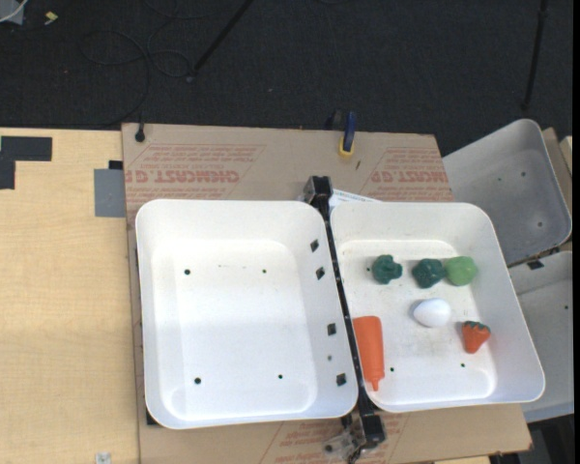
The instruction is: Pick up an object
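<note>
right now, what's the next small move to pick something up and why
Probably bring the arm in over the right bin and line up above the orange carrot. Every object sits in that bin, and the carrot lies alone along the left wall, apart from the white egg and the green pieces, so a descent there looks least crowded.

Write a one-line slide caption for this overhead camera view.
Right bin holds an orange carrot, white egg, strawberry and three green toys; left bin beside it.
</note>
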